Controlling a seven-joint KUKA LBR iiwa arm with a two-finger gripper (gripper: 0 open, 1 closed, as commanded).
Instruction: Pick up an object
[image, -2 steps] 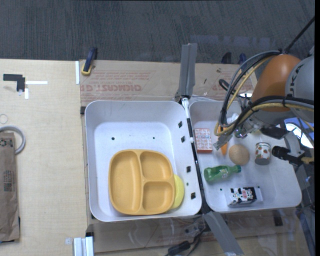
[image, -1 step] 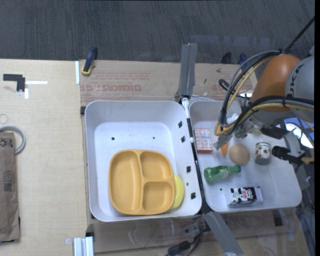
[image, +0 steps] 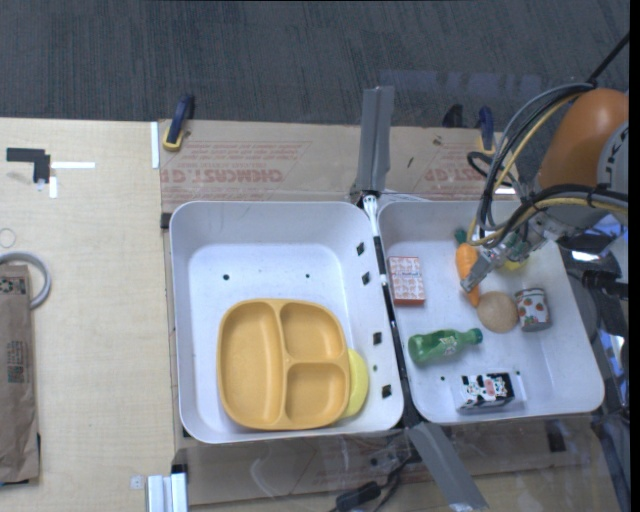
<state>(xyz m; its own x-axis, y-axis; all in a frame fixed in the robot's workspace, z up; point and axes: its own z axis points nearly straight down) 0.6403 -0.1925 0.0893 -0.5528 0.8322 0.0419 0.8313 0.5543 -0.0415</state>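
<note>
Black-and-white carton (image: 487, 390) in front; arm (image: 590, 140) angled down-left over right bin (image: 585, 385).

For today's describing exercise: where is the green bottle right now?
In the camera view the green bottle lies on its side in the right bin, near that bin's left wall, below the small red box and left of the tan ball.

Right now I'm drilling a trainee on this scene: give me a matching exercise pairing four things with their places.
Things:
1. yellow divided tray
2. green bottle
3. red-and-white box
4. black-and-white carton

Places:
A. right bin, near front edge
B. left bin
C. right bin, by the divider
D. right bin, middle, lying down

Pairs: 1-B, 2-D, 3-C, 4-A
</note>
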